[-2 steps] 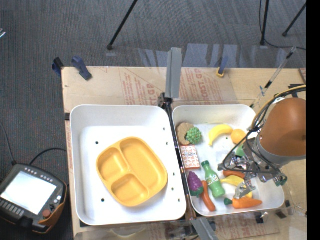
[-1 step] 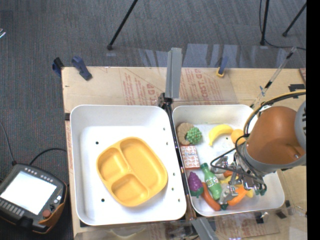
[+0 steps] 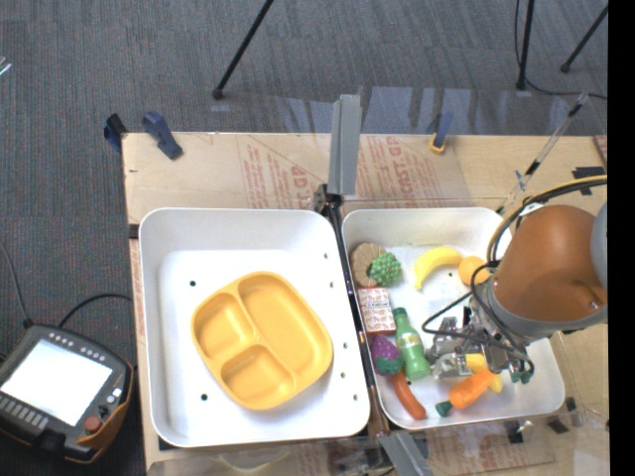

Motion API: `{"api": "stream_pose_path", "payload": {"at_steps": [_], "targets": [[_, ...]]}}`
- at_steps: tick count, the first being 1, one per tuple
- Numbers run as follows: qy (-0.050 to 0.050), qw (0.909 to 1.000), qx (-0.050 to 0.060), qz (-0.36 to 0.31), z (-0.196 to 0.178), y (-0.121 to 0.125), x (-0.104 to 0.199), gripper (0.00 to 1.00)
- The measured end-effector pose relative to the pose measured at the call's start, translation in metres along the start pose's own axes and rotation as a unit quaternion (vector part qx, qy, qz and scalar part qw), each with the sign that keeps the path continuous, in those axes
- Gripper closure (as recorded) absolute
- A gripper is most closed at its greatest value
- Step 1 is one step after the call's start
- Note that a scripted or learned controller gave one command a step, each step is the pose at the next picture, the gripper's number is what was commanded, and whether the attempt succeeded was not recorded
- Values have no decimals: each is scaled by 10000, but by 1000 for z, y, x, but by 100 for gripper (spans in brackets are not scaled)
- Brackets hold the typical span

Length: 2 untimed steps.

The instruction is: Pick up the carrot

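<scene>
Crowding the carrot (image 3: 472, 389): claw (image 3: 458, 361), green bottle (image 3: 410, 345), hot dog (image 3: 407, 397).

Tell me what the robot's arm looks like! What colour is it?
The arm is round and chunky, with a big shiny orange band and grey parts beside it. Black cables loop around it. Its gripper is small, made of grey metal, with thin wires.

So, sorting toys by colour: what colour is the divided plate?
Yellow; the divided plate shows clearly in the camera view.
</scene>
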<state>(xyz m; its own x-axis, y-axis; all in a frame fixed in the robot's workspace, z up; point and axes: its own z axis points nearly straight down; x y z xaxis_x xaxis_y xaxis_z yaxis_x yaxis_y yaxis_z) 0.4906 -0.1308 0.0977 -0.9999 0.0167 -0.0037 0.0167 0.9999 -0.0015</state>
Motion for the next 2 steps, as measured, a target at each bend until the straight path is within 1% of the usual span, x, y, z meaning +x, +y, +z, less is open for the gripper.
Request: {"api": "stream_pose_path", "payload": {"at_steps": [1, 2], "targets": [[-12, 9950, -6, -1002, -48, -79, -45, 100], [2, 9950, -17, -999, -46, -78, -44, 0]]}}
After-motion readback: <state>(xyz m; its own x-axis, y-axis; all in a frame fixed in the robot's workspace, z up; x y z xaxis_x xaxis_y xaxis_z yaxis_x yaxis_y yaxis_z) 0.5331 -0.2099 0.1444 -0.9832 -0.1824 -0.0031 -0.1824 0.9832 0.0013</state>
